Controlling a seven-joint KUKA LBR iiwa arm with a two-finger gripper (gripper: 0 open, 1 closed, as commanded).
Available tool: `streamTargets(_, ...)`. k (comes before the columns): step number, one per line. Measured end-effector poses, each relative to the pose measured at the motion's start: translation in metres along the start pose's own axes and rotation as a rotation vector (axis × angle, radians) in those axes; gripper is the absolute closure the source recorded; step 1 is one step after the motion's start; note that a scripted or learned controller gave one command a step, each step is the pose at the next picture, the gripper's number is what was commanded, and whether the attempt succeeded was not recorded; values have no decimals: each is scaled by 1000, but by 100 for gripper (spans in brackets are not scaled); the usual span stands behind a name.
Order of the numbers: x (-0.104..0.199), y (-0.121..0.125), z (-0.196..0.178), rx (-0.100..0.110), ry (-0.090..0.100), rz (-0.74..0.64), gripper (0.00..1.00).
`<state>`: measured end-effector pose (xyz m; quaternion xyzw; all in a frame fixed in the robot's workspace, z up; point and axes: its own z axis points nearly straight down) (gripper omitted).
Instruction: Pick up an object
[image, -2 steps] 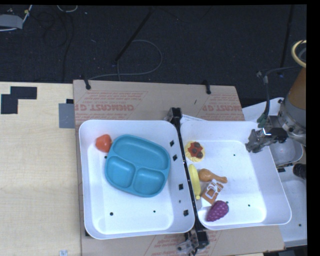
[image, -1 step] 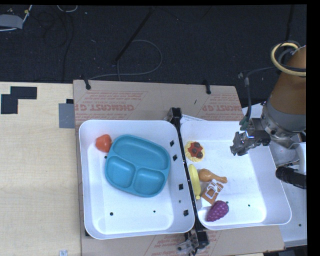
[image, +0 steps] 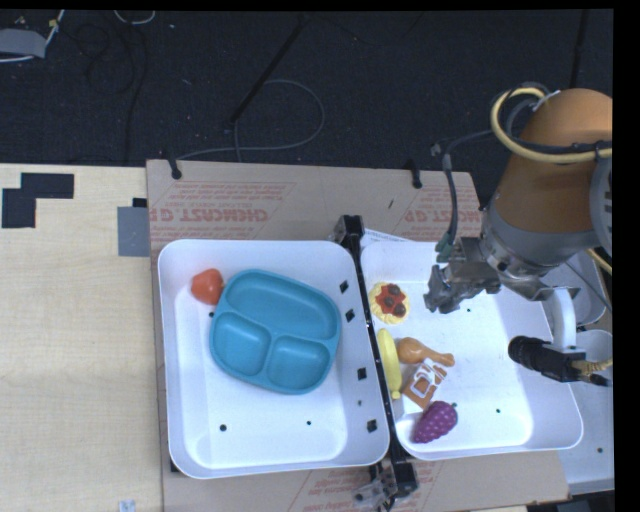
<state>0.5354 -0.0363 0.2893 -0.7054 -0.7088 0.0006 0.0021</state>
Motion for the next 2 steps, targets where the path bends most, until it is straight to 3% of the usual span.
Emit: streamTargets(2, 107, 16, 14, 0, -1, 0, 100)
